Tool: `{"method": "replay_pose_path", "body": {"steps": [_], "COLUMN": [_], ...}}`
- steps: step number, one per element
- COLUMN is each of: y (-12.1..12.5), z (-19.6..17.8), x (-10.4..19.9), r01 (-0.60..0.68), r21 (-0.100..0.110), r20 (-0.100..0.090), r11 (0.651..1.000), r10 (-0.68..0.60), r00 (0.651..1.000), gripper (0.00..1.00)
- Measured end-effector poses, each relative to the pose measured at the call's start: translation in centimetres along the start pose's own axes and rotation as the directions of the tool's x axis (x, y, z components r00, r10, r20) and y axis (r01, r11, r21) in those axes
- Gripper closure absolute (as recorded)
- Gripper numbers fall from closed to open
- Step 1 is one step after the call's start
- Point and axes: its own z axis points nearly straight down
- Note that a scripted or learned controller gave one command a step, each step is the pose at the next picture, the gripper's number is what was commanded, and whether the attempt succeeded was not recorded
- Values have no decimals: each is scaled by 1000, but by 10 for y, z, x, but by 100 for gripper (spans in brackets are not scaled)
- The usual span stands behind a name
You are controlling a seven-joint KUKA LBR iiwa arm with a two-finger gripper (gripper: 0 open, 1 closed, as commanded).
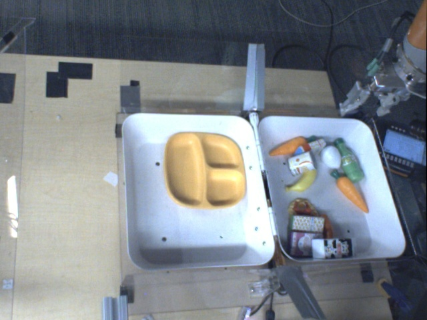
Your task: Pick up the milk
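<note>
A white carton with black cow patches, which I take for the milk, lies on its side at the front of the right bin. My gripper hangs above the bench beyond the bin's far right corner, well apart from the milk. Its fingers are spread open with nothing between them.
The right bin also holds two carrots, a banana, a white egg, a green bottle, a small white carton with a blue and orange label and a red box next to the milk. A yellow divided tray sits in the left bin.
</note>
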Motion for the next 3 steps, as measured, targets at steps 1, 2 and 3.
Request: {"method": "replay_pose_path", "body": {"steps": [1, 2, 3], "y": [-5, 17, 18], "z": [147, 179, 171], "x": [0, -7, -5], "r01": [46, 145, 150], "r21": [-13, -13, -14], "r20": [4, 5, 6], "r11": [999, 989, 989], "r10": [-46, -145, -150], "r00": [999, 989, 989], "gripper": [0, 0, 100]}}
